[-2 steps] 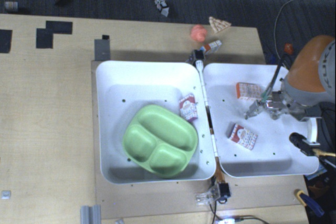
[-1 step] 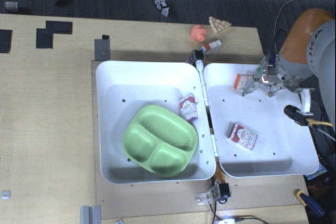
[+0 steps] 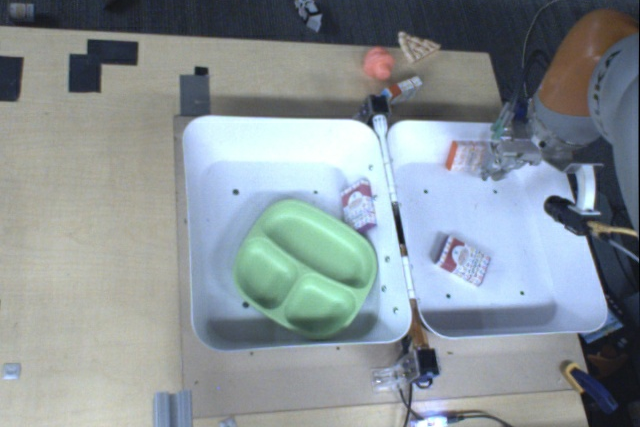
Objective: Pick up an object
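Observation:
In the right bin (image 3: pixel 560 310), a small orange-and-white box (image 3: pixel 464 155) lies near the far wall. My gripper (image 3: pixel 500 161) hangs low just to the right of that box, close to it or touching it. A red-and-white carton (image 3: pixel 462 260) lies flat near the middle of the same bin. The left bin (image 3: pixel 205 215) holds a green divided plate (image 3: pixel 305 265) and a small red-and-white packet (image 3: pixel 358 206) beside the plate's far right edge.
The arm's orange band (image 3: pixel 585 65) and grey wrist overhang the right bin's far right corner. A pink ball (image 3: pixel 378 64), a pizza-slice toy (image 3: pixel 418 46) and a small bottle (image 3: pixel 405 88) lie on the bench behind the bins. Black cables (image 3: pixel 580 215) run along the right rim.

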